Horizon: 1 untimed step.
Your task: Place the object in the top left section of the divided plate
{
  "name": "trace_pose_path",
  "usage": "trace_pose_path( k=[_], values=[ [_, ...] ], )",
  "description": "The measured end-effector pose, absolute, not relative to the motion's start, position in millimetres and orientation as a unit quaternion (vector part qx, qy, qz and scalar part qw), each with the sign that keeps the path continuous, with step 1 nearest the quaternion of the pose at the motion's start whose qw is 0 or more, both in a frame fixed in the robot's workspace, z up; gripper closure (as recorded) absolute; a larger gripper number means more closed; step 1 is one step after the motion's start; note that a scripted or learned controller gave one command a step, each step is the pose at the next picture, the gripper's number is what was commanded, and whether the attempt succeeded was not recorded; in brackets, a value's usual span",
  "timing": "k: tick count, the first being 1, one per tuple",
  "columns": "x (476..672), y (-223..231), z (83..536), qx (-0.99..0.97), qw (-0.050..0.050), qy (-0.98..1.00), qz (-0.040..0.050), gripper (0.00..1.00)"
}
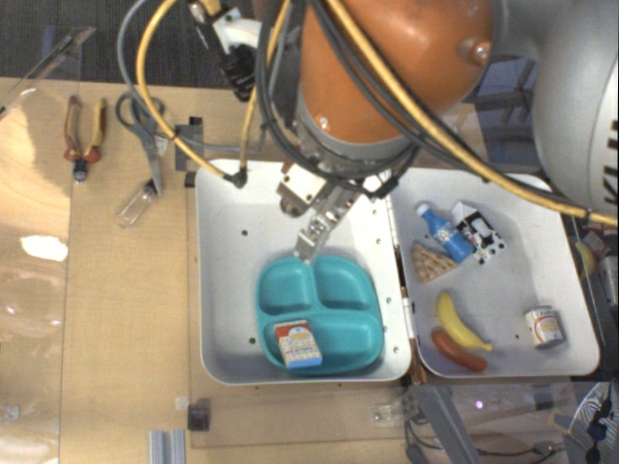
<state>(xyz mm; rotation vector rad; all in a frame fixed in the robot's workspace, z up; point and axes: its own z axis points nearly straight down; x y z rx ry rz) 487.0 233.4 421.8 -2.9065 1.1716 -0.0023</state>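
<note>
The divided plate (319, 312) is teal, and the small carton (299, 344) on it is white with an orange-red picture and a blue lower edge. Both bins (224, 288) are white. In the right bin, the banana (458, 323) is yellow, the sausage (458, 352) red-brown, the bottle (445, 232) blue with a white label, and the toy cow (479, 234) black-and-white patched. The pliers (83, 133) have red handles.

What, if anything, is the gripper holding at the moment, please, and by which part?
Nothing shows between the fingers of the gripper, which hangs at the top left edge of the teal plate. The small carton lies in the plate's bottom section.
</note>
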Motion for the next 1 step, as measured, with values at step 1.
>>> trace_pose_path(
  k=[1],
  values=[
    [494.2, 204.8, 434.9, -0.995, 0.003, 0.1, -0.001, 1.0]
  ],
)
